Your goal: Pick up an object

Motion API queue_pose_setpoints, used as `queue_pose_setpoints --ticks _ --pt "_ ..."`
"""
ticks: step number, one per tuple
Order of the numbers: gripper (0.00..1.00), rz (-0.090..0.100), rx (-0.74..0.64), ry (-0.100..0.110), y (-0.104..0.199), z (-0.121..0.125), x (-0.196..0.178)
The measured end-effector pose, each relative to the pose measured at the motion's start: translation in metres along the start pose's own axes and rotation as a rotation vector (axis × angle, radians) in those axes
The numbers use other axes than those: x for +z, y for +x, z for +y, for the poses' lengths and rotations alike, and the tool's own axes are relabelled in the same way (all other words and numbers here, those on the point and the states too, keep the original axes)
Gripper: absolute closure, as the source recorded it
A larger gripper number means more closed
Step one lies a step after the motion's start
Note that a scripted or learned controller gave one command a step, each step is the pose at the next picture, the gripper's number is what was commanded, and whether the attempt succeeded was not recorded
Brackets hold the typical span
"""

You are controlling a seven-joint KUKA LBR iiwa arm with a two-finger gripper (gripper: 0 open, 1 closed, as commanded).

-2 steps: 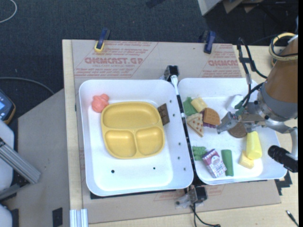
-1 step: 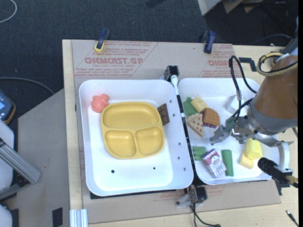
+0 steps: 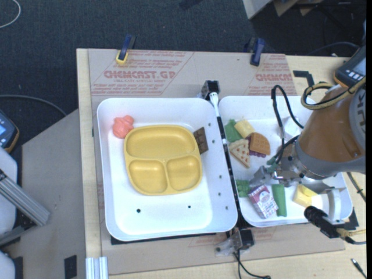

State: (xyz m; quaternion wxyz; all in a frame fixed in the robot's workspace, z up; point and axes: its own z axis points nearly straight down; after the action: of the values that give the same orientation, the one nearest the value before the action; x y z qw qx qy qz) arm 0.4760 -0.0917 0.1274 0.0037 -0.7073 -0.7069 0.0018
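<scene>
Grey metal marks the tool (image 3: pixel 268 178), which sits low in the right bin (image 3: pixel 343 205), over the near half of the pile of toy food. Whether its fingers are spread or closed cannot be told from this view; the wrist and the orange band of the arm (image 3: pixel 331 135) cover most of it. No object is visibly clamped, so the pick is judged not yet done: descent appears complete or nearly so, while closing, lifting and clearing the bin remain.

Candidate objects lie close around the tool. A red-and-white packet (image 3: pixel 263 202) lies just beside it on the near side, touching a green stick (image 3: pixel 279 199). A small green piece (image 3: pixel 242 186) lies to the left, near the bin wall. A yellow block (image 3: pixel 303 195) lies to the right, partly under the arm. Farther back are a cracker-like wedge (image 3: pixel 239 151), a brown bun (image 3: pixel 259 144), a pale yellow piece (image 3: pixel 244 128) and a green piece (image 3: pixel 231 131).

Crowding is the main obstruction: the items touch or overlap, so a grasp may catch two or slip off. A black cable (image 3: pixel 283 112) loops over the bin's far side.

The left bin (image 3: pixel 113 214) holds a yellow divided plate (image 3: pixel 163 158), a pink toy (image 3: pixel 122 125) and a small brown block (image 3: pixel 201 139), all well apart from the tool. Both bins rest on the counter (image 3: pixel 87 156).
</scene>
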Motion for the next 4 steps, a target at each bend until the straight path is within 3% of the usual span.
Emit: queue_pose_setpoints --ticks 1,2,4 --pt "0.00 0.000 0.001 -0.012 0.000 0.003 0.039" --pt "1.00 0.001 -0.002 -0.023 0.002 0.006 0.026" --pt "1.00 -0.004 -0.002 -0.013 -0.003 0.009 -0.099"
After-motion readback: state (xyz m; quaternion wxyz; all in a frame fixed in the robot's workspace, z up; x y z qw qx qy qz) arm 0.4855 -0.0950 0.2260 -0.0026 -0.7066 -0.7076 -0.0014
